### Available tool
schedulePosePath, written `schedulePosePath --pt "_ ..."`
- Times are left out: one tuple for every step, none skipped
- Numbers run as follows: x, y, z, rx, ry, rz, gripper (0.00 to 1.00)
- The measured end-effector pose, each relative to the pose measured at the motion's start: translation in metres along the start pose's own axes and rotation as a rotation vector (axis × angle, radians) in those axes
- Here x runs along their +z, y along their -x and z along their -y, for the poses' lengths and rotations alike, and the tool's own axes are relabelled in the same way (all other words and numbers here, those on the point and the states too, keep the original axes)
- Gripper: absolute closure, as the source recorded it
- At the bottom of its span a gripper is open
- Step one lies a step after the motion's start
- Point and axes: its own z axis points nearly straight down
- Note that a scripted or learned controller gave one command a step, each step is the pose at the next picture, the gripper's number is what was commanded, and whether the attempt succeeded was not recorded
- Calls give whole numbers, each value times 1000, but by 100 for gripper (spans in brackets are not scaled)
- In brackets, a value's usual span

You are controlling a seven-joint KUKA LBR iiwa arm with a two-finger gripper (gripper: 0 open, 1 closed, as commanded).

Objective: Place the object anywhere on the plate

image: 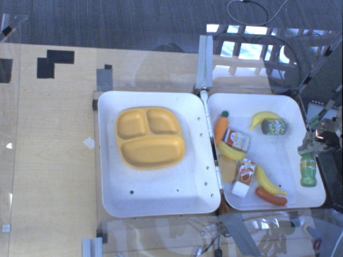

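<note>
Bench (48, 143): pale wood surface, seen from above at a slant.
Left bin (155, 197): shallow, white, it lies directly on the bench.
Right bin (289, 116): shallow, white, just beside the left bin, their edges nearly touching.
Black marks (53, 63): flat dark shapes on the wood, at the far left, well apart from the bins.

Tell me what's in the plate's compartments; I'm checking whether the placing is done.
Nothing lies in the yellow plate: all three compartments show bare. What is under it in the left bin is covered.
</note>
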Motion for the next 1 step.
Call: schedulePosePath --pt "0 0 0 0 0 0 0"
